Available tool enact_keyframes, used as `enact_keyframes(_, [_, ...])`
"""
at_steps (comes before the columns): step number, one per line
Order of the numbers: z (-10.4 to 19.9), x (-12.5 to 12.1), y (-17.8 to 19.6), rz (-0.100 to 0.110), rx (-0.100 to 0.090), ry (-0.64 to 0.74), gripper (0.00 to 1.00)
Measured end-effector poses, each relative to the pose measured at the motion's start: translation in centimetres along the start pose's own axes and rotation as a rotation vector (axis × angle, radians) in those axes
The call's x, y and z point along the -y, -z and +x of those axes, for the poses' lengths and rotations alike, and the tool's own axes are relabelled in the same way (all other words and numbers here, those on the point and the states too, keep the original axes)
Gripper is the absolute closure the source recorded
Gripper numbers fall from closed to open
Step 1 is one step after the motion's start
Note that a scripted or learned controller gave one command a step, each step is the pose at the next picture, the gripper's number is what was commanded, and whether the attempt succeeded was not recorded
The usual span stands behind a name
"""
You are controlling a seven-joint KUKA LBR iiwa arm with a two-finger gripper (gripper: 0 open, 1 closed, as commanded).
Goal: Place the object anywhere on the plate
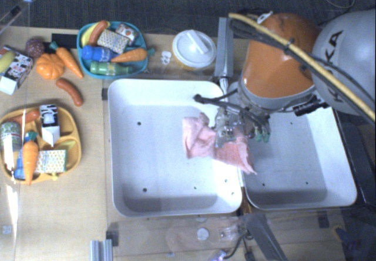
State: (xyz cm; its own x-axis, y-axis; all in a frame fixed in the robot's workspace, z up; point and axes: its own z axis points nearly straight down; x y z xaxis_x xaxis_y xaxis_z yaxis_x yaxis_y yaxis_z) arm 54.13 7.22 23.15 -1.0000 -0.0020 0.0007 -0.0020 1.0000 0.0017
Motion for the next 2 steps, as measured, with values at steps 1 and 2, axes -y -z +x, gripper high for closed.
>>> enact_keyframes(1, [3.18,-3.85,-0.72,0.000,-0.001,0.001,1.00])
enact_keyframes(2, [3.16,-3.84,-0.71,0.000,-0.001,0.001,0.00])
